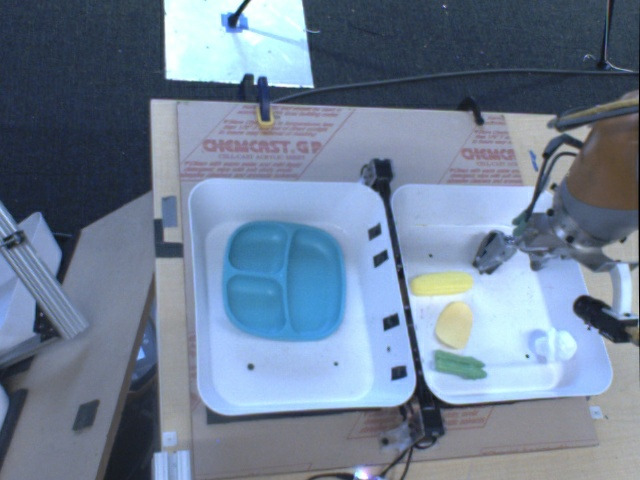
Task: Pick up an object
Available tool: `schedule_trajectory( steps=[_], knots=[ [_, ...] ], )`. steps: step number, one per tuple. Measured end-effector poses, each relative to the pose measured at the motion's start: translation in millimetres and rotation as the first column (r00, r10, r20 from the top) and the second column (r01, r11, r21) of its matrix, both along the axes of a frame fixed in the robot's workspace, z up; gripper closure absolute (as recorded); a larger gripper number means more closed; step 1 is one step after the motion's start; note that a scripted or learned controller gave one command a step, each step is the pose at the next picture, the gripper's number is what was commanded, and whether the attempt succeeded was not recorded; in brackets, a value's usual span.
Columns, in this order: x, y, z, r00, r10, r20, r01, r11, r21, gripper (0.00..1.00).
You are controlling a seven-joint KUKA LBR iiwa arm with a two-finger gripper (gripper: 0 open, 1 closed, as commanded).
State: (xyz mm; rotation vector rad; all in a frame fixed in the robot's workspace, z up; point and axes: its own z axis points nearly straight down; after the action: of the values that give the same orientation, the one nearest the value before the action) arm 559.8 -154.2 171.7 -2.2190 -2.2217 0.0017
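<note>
Step in hand, by judgement: approach, before any grasp; nothing is seen between the fingers of the claw [489, 252], which hangs over the upper part of the right bin [590, 368], reaching in from 3 o'clock; whether its fingers stand apart or together cannot be told at this size.

Candidate things, all in the right bin: a yellow corn cob [441, 284] lying crosswise, near the claw at its 7 o'clock; a yellow wedge-shaped piece [454, 324] just below the cob; a green pod [460, 366] at the bin's 6 o'clock edge; a small white object [553, 345] toward 4 o'clock, hard to make out against the white floor.

The left bin [215, 368] bears a blue divided plate [285, 279]; well apart from the claw.

Next move, as judged: the cob is nearest; the claw would need to shift toward 7 o'clock, centre over the cob's short axis, descend, then close; the divider wall between the bins stands close to the cob's left end, so clearance there deserves care.
</note>
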Motion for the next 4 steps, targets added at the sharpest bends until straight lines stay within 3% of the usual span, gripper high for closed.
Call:
schedule_trajectory(
  steps=[1,2,4],
  knots=[
    [-9.5,3.4,-49.1,1.0,0.0,0.0,0.0,1.0,0.001,0.0],
    [-8.0,2.8,-35.6,1.0,0.0,0.005,0.0,1.0,-0.001,1.0],
    [5.3,-1.7,74.0,1.0,0.004,0.009,-0.004,1.0,-0.002,1.0]
  ],
)
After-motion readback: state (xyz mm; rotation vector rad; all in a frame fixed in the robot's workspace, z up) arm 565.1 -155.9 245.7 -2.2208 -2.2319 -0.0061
